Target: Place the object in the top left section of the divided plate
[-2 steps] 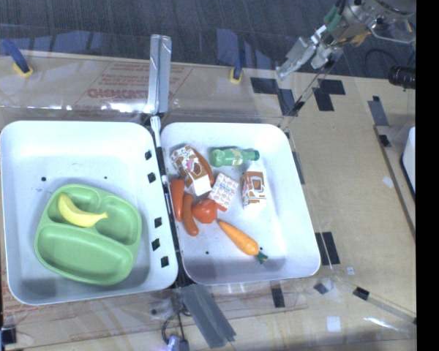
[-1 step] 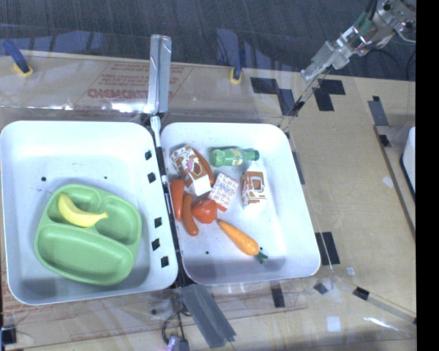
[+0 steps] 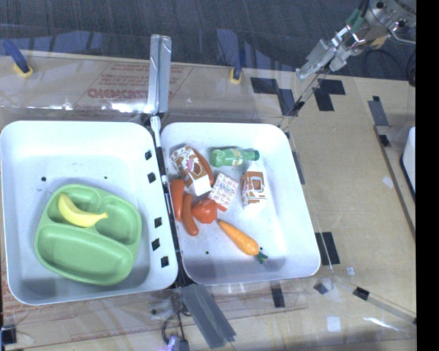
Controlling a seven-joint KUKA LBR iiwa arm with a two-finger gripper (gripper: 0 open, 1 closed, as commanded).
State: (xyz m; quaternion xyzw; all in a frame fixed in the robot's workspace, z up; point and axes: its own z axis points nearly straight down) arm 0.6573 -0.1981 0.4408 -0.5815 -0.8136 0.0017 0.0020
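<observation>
Here, curved banana [image 3: 81, 214], smooth green plate [image 3: 73, 258]

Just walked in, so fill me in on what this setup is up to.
A robot arm's pincer hangs above the bench past the right bin's far corner, holding nothing. In the left bin a green divided plate has a banana in its top left section. The right bin holds toy food: carrot, tomato, green bottle, small cartons.

Divided plate [image 3: 84, 251]: light green. Banana [image 3: 80, 213]: yellow. Both bins [image 3: 22, 145]: white. Bottle [image 3: 234, 156]: green, white label. Carrot [image 3: 238, 238]: orange, green top. Tomato [image 3: 204, 210]: red. Worktop [image 3: 351, 196]: tan, black tape marks
</observation>
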